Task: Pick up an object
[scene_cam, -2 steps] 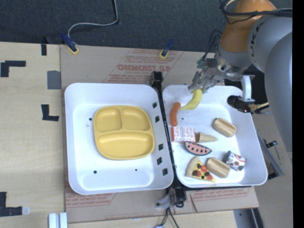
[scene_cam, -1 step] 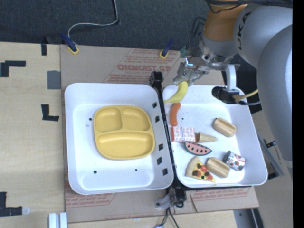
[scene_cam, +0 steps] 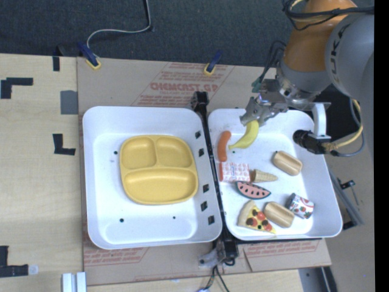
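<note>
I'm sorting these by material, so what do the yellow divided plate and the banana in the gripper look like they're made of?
Yellow divided plate: probably moulded plastic, with a smooth, slightly glossy single-colour surface and rounded compartment ridges.
Banana: likely a plastic or rubbery toy, uniformly bright yellow with no blemishes and a greenish tip. It hangs from the gripper. Hard or soft cannot be told.

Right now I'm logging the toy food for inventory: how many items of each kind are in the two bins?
Banana, in the gripper: 1
Sausage: 1
Bread rolls: 2
Ice cream cone: 1
Watermelon slice: 1
Pizza slice: 1
Red-white packet: 1
Small can: 1
Yellow divided plate: 1
Total: 10
</note>
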`<act>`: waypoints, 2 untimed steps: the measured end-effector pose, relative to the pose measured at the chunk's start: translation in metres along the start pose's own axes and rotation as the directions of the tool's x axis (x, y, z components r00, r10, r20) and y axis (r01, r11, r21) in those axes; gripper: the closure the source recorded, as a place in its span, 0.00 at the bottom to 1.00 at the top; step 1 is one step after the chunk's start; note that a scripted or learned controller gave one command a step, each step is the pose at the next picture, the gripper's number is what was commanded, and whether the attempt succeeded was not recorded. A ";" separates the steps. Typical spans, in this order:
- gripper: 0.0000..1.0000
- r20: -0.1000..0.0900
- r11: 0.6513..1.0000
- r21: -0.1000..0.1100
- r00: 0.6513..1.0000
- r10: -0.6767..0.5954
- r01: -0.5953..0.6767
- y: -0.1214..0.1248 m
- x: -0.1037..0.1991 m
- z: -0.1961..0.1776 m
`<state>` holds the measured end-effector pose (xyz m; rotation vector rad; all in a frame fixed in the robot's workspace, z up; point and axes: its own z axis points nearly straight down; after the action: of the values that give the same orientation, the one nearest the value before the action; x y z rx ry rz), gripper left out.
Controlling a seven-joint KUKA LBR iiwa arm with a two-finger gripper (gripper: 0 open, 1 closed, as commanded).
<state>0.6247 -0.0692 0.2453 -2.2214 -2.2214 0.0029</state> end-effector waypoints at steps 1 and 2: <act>1.00 0.000 1.000 0.000 1.000 0.000 0.000 -0.025 -0.009 -0.002; 1.00 0.000 1.000 0.000 1.000 0.001 -0.001 -0.075 -0.063 0.005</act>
<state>0.5501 -0.1320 0.2410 -2.2228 -2.2200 0.0027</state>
